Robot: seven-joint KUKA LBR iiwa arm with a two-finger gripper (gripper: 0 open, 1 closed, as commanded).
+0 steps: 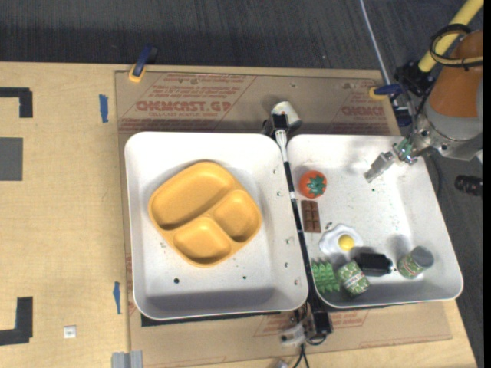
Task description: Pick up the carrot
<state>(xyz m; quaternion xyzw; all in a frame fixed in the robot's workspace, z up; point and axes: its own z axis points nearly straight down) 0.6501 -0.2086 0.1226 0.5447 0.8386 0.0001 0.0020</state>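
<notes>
Two white bins sit side by side on the bench. The left bin (142,205) holds a yellow divided plate (204,211) near its middle, three compartments facing up. The right bin (430,228) carries the small items. Near its upper left corner lies a small orange-red toy with a green top (312,182), which looks like the carrot, though it is too small to be sure. Just below it rests a brown chocolate bar (310,215). Lower down, a fried egg (341,242) lies beside a black object (373,263). Along the lower edge of that bin sit a green ridged piece (325,275), a small can (354,278) touching it, and another can (415,263) towards the lower right.

The arm (454,90) comes in at the upper right of the frame, and its gripper (381,165) hangs over the upper part of the right bin, well apart from the orange-red toy. Nothing sits between its tips; whether they stand wide or narrow I cannot tell from here.
</notes>
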